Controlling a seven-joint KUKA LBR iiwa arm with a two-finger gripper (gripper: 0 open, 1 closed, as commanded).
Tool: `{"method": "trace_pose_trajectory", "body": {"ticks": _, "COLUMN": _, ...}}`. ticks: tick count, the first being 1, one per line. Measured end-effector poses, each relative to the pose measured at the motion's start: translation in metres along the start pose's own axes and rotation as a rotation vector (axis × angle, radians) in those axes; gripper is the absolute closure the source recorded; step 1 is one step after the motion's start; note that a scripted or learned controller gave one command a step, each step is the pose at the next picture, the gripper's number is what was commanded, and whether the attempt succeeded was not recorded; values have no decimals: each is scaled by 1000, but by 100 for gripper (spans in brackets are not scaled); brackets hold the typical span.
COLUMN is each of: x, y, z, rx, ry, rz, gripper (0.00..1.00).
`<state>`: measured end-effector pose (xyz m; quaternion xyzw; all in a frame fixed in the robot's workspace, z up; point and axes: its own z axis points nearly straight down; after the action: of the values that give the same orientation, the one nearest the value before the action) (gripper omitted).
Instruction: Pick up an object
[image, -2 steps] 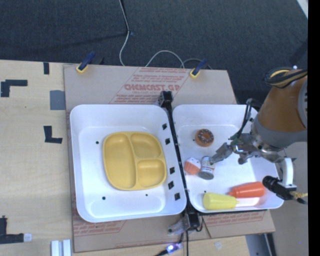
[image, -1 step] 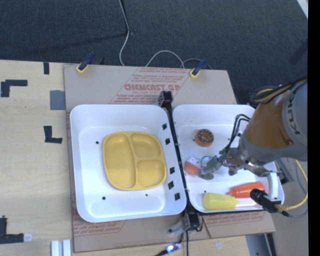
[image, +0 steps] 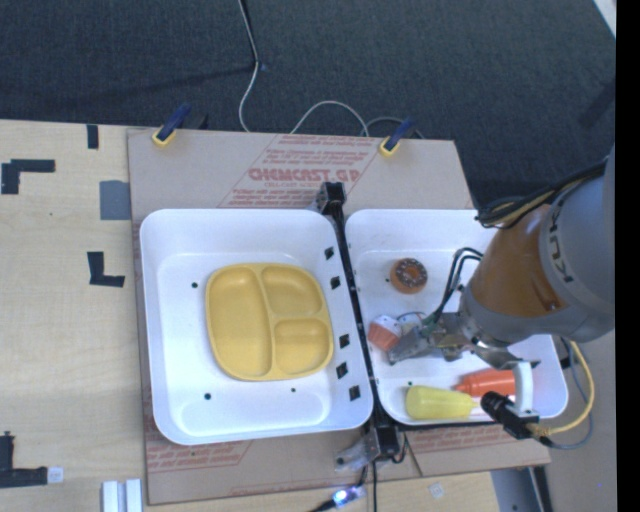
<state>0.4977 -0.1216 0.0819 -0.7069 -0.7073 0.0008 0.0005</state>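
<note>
Nothing is lifted yet: the end effector (image: 400, 345) sits low beside the small orange block (image: 381, 332), its grip impossible to judge.

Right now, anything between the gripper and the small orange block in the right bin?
Nothing visible. The gripper sits right beside the small orange block, near the right bin's left wall. The brown doughnut-shaped piece lies farther back, clear.

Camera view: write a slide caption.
KUKA arm's gripper low in right bin beside small orange block; yellow divided plate in left bin.
</note>
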Motion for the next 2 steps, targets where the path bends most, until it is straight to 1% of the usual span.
{"method": "trace_pose_trajectory", "body": {"ticks": 1, "x": 0, "y": 1, "z": -14, "rx": -2, "ry": 0, "rz": 0, "gripper": 100}}
{"method": "trace_pose_trajectory", "body": {"ticks": 2, "x": -1, "y": -7, "z": -71, "rx": -4, "ry": 0, "rz": 0, "gripper": 100}}
